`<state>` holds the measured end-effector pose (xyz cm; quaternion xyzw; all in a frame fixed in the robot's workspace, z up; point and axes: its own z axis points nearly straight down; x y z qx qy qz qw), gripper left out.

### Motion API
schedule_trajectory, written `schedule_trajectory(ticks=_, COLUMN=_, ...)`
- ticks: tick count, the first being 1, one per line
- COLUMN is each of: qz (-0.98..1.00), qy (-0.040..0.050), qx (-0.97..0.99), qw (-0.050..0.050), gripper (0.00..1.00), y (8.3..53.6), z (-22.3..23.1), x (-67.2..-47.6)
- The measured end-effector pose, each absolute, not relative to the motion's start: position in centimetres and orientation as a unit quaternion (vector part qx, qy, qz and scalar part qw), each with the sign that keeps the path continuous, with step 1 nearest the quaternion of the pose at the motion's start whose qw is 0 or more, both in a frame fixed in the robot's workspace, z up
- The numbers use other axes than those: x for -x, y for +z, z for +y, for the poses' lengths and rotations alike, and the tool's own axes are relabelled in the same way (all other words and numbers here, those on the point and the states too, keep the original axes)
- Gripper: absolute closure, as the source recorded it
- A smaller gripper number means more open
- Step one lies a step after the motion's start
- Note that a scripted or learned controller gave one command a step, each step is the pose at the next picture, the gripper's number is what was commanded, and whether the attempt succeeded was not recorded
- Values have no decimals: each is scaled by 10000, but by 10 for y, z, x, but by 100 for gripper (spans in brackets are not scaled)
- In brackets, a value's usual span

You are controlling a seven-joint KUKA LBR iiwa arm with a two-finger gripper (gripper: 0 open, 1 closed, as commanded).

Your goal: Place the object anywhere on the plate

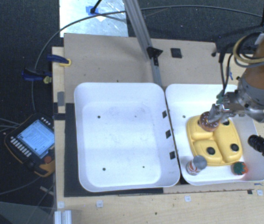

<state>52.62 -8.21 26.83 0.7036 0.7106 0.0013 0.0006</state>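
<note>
A yellow plate (216, 141) with several compartments lies in the right bin (178, 101). A small round brown and pink object (207, 122) rests at the plate's far left corner. My gripper (215, 114) hangs right over that object, touching or nearly touching its top. The arm's grey wrist and orange band come in from the right and hide the bin's far right part. I cannot see whether the object is held.
A small grey and red object (196, 165) stands at the right bin's front left corner. A green and orange object (238, 168) lies by the plate's front right corner. The left bin (118, 134) adjoins on the left. A metal pole (141, 27) slants across the back.
</note>
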Motion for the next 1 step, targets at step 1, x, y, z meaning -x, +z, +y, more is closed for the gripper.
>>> schedule_trajectory(ticks=1, qz=7105, qy=14, qx=-7037, qw=9, gripper=100, y=257, z=-37, x=-553)
